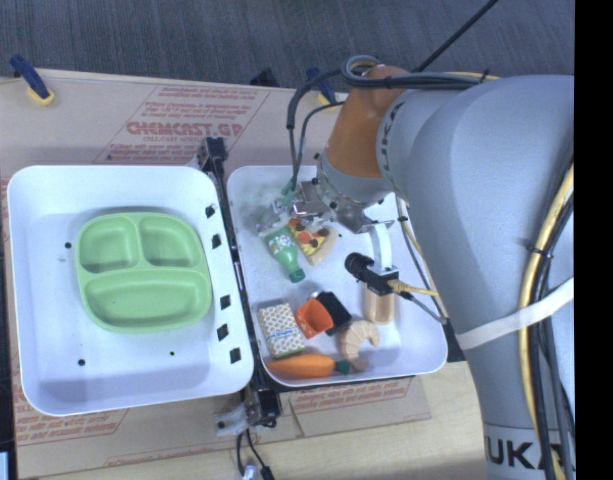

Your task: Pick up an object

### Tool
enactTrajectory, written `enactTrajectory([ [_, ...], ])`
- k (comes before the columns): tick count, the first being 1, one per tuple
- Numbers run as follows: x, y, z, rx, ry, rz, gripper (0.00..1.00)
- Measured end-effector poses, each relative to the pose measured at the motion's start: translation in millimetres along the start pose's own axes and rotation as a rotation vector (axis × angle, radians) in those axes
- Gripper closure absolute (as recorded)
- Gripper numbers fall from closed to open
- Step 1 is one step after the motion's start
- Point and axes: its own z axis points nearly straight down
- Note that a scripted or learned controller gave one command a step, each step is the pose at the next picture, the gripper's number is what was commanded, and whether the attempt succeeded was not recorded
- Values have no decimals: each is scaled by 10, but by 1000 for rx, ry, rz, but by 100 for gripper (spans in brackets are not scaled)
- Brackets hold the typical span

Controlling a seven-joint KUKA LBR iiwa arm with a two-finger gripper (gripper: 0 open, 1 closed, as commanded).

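Though lying within easy reach at the bottom of the frame, toy carrot (pixel 301 366) pressed against the near wall of the right bin (pixel 426 353), with croissant toy (pixel 358 338), patterned box (pixel 278 328) and orange piece (pixel 314 318) crowded just behind, touching or nearly so. Risky ground for any grab: likely to nudge a neighbour or pinch two at once. Further up, at mid-frame, green bottle (pixel 284 251) and pizza slice (pixel 311 240) side by side, apparently touching, just below the gripper (pixel 304 206) and so probably the likeliest targets. Cannot tell whether clenched or released, hidden as it is under the wrist; nothing seen held. Could easily roll the round bottle sideways on closing, or catch only the flat slice's edge and drop it on lifting. Off to the left, green divided plate (pixel 143 270) alone in the left bin (pixel 26 298), well apart, no hazard. Farthest, near the right bin's upper wall, some chance of a scrape.
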Motion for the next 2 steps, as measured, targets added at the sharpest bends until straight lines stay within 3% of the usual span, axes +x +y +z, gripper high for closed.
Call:
enactTrajectory([
  [1, -14, 3, -111, 1, -2, -3, 100],
  [2, 276, 135, -1417, 3, 0, -202, 100],
])
